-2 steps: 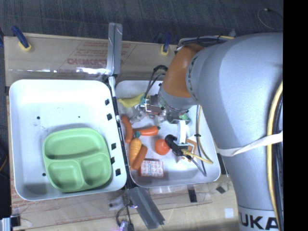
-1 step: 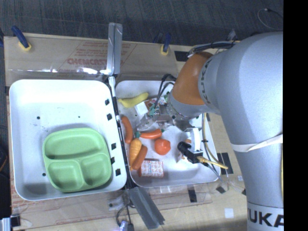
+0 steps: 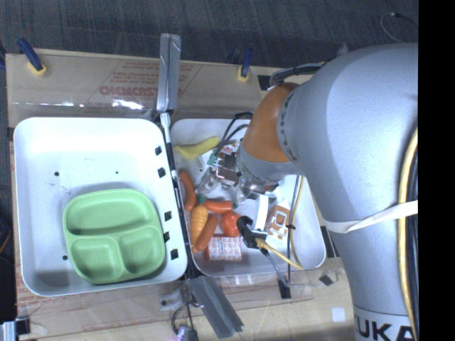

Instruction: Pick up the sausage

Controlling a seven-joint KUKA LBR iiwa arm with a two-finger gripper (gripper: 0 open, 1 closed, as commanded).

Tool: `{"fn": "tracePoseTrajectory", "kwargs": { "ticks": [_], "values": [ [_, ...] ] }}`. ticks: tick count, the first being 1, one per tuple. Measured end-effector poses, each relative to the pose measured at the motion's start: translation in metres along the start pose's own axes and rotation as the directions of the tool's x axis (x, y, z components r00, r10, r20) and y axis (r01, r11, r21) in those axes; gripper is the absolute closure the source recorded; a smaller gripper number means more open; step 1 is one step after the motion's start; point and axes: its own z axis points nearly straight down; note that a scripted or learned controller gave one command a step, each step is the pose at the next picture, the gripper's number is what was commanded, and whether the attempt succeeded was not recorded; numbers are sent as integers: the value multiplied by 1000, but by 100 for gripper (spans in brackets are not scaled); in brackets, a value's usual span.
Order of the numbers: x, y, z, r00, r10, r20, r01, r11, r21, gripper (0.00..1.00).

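Sausage [image 3: 187,189]: we log it in right bin [image 3: 307,251], tight against left wall, long axis running far edge to near edge, slightly slanted. Carrot [image 3: 201,227] just beside, toward near edge; banana [image 3: 197,147] toward far edge. Green tray [image 3: 112,235] sits in left bin [image 3: 43,137]. Gripper [image 3: 222,175] hangs low mid-bin, wrist blocking it; grasp state we cannot tell. We judge placement random clutter for picking.

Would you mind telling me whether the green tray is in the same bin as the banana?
No, the green tray lies in the left bin, while the banana lies in the right bin.
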Motion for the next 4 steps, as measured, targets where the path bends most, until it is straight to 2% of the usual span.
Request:
{"fn": "tracePoseTrajectory", "kwargs": {
  "ticks": [1,2,3,4],
  "values": [
    [0,-1,-6,1000,-2,0,2,1000,9,100],
    [64,-34,-101,991,135,-1,-135,991,-2,100],
    [64,-35,-100,991,135,-1,-135,991,-2,0],
    [120,-50,-100,988,156,0,-156,988,-4,0]
  ]
}}
